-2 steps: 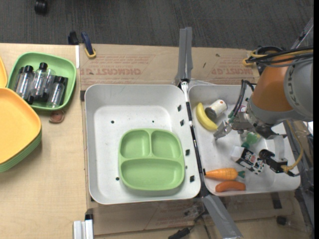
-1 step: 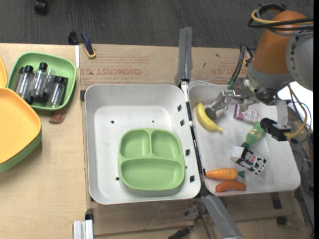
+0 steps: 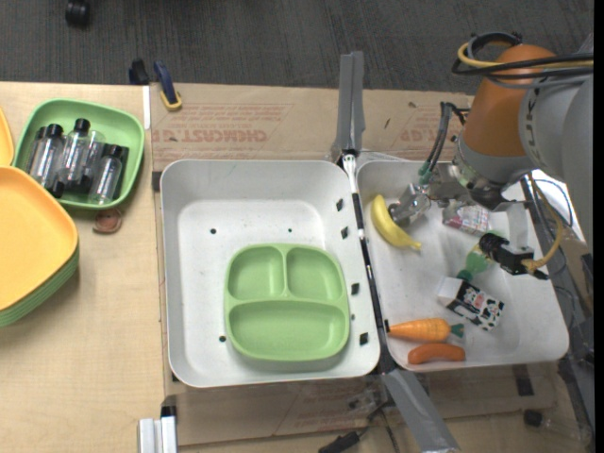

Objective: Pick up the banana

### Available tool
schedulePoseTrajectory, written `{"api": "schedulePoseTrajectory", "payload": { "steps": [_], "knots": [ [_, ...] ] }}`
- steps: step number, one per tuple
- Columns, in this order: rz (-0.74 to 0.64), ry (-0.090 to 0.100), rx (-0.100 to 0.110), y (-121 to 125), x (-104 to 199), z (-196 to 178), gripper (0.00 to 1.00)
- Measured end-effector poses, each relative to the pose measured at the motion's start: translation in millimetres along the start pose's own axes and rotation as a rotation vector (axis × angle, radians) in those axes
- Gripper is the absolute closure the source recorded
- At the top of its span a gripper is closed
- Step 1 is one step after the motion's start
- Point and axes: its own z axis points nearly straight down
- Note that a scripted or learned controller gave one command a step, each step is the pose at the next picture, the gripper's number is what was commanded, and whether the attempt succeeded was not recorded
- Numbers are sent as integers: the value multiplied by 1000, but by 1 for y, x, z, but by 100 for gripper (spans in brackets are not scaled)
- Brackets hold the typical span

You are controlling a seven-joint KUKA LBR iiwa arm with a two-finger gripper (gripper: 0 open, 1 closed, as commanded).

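A wooden bench (image 3: 94, 385) bore two white bins. Over the right bin (image 3: 528, 347), the gripper (image 3: 409, 206) was seen just beside the banana (image 3: 390, 225); whether it was spread or closed could not be told. The banana, judged light, curved and smooth, lay near the bin's left wall (image 3: 366, 253). Its middle was judged the best hold. Open floor lay to its right.

Orange plates (image 3: 33, 243) cut by left edge; arm (image 3: 557, 92) cut right.

Dark carpeted floor (image 3: 283, 17) lies beyond the wooden bench (image 3: 85, 366) and a chair caster (image 3: 78, 9).
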Motion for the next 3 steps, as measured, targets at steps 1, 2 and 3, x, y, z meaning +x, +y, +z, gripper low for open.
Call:
{"api": "schedulePoseTrajectory", "payload": {
  "steps": [1,2,3],
  "knots": [
    [-59,0,0,-25,-65,21,0],
    [74,-1,-3,-44,-97,-19,0],
    [73,-2,-3,-44,-97,-27,100]
  ]
}}
